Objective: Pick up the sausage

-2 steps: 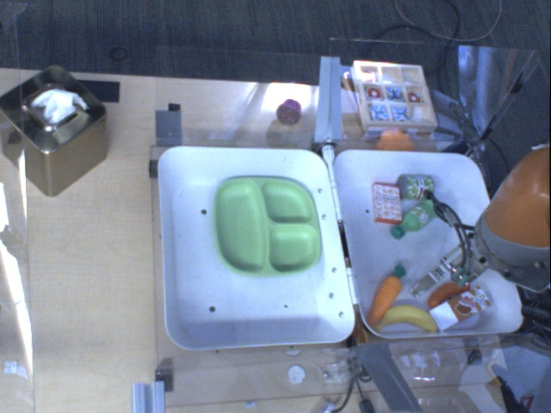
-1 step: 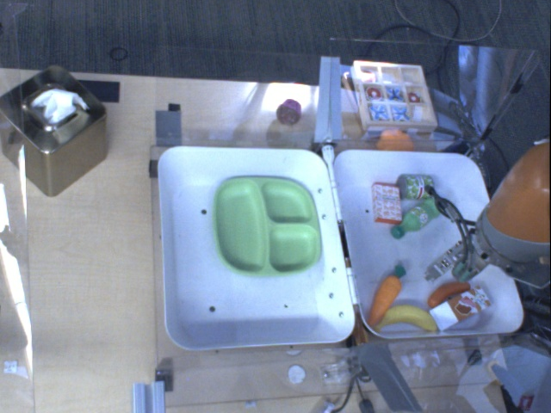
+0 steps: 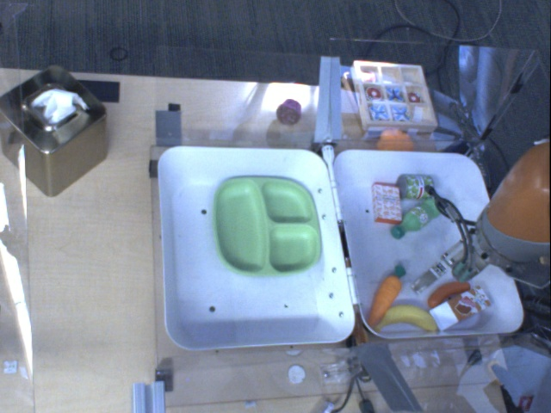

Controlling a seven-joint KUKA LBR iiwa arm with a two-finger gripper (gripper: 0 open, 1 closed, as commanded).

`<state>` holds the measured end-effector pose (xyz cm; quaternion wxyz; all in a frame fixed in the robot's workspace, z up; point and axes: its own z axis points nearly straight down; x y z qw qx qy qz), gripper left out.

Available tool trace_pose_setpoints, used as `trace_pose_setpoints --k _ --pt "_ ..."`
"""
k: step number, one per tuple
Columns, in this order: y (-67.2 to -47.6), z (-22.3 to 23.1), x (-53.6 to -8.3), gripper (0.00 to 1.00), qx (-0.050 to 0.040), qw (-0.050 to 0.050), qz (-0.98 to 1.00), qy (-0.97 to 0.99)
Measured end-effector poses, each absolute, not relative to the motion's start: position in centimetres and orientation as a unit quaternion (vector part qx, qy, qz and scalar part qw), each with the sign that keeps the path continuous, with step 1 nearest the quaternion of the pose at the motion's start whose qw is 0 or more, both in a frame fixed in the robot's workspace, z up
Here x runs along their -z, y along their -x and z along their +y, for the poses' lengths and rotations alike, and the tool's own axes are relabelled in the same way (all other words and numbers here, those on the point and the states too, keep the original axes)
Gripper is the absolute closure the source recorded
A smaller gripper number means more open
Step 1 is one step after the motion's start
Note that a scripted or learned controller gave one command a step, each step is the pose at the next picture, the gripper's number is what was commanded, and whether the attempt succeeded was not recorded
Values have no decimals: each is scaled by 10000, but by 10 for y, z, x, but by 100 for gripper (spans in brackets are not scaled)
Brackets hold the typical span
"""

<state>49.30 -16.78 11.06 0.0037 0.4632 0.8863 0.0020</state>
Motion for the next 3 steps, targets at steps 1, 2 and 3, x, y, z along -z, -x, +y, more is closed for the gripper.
trace_pose_setpoints --k 1,2,3 --pt "-493 -166 -90 0 -35 64 8268 -5624" --pt "-494 -171 -90 0 -39 76 8454 -5341" --pt "-495 -181 -90 0 -47 76 8341 -5515"
